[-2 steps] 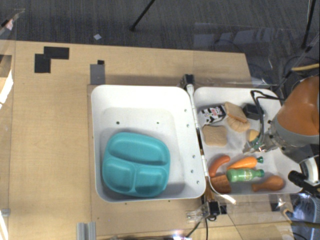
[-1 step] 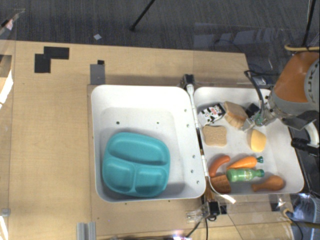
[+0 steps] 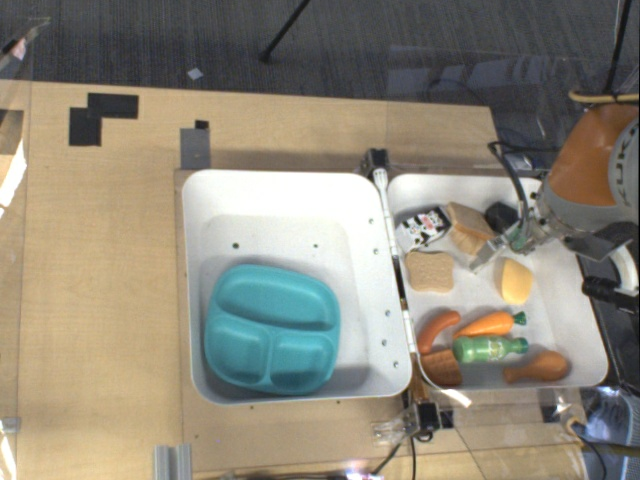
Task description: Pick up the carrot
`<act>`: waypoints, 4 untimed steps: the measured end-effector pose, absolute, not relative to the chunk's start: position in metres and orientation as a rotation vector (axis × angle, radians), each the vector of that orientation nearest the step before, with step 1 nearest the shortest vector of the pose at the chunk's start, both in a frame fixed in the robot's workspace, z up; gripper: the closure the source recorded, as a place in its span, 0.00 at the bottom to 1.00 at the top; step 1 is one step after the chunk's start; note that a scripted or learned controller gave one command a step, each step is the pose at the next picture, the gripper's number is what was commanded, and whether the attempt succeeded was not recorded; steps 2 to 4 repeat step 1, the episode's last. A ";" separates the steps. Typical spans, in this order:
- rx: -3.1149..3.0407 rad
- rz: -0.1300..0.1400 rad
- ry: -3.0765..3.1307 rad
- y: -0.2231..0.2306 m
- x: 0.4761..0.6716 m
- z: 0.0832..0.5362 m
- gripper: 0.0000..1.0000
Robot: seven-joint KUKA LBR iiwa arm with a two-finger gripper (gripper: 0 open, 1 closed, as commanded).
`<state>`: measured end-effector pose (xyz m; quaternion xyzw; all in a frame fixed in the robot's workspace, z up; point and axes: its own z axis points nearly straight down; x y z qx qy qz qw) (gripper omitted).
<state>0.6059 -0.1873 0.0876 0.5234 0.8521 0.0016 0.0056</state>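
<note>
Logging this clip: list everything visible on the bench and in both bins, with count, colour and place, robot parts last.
tray: 1, teal, three compartments, in the left bin
left bin: 1, white, centre of the bench
right bin: 1, white, beside the left bin
carrot: 1, orange with green top, right bin, front half
bottle: 1, green, just in front of the carrot
hot dog: 1, red-orange, left of the carrot
bread slice: 1, tan, right bin, left side
lemon-like piece: 1, pale yellow, mid right bin
brown food piece: 1, right bin front edge
black-and-white item: 1, right bin back left
arm: 1, grey with orange band, at right
gripper: 1, above the right bin's back
</note>
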 end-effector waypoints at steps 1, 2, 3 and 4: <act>0.873 0.005 3.001 -0.134 0.536 0.090 0.00; 0.873 0.005 3.001 -0.134 0.536 0.090 0.00; 0.873 0.005 3.001 -0.134 0.536 0.090 0.00; 0.873 0.005 3.001 -0.134 0.536 0.090 0.00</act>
